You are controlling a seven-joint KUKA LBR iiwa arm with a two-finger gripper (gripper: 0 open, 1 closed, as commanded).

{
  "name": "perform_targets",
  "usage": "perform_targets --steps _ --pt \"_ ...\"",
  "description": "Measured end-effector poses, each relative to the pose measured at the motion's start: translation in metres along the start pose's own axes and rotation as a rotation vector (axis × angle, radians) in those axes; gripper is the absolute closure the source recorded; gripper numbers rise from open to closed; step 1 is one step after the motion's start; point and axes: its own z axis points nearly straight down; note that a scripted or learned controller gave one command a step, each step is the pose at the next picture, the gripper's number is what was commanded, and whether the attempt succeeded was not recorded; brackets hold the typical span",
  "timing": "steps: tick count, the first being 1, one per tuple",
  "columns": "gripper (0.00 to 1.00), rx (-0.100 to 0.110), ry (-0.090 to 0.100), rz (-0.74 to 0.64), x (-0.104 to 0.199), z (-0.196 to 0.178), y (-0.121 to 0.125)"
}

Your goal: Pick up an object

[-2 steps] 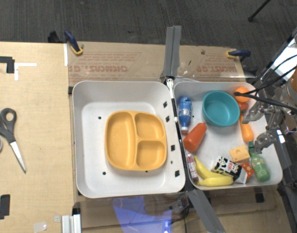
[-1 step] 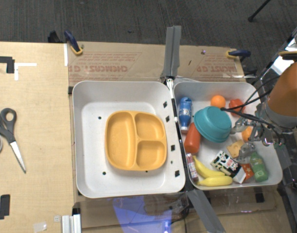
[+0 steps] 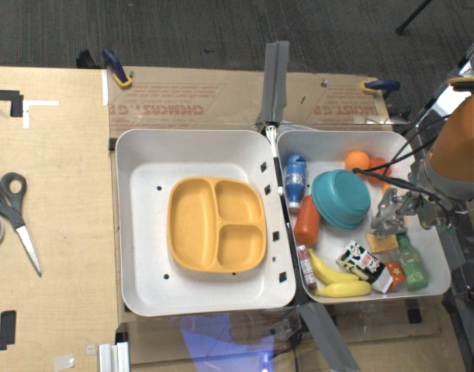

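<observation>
From the camera above the bench, two white bins sit side by side. The left bin (image 3: pixel 136 231) carries a yellow divided plate (image 3: pixel 217 225) near its middle and nothing else that I can make out. The right bin (image 3: pixel 330 139) is crowded: a blue bottle (image 3: pixel 295 175) and a red-orange bottle (image 3: pixel 306 222) lie along its left wall, a teal bowl (image 3: pixel 341 198) sits near the middle, an orange ball (image 3: pixel 358 160) rests towards the back edge, and two bananas (image 3: pixel 337 280) lie at the front edge beside a black-and-white patterned toy (image 3: pixel 361 260). A green bottle (image 3: pixel 411 268) sits in the front right corner.

The arm reaches in from the right, and its gripper (image 3: pixel 388 217) hangs low over the right side of that bin, just above a small tan block (image 3: pixel 382 243). Whether it is spread or closed cannot be told from this angle, and nothing is visibly caught in it.

By my reading, the pick is not yet done: every object lies in the bin, and the grasp and lift remain.
</observation>
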Motion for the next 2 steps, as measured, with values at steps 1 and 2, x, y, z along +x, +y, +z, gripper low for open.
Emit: perform_targets --steps 1,2 --pt "1.0 -0.003 0.005 0.065 -0.0574 0.0112 0.0886" --pt "0.0 -0.002 0.006 0.066 -0.0571 0.0113 0.0877"
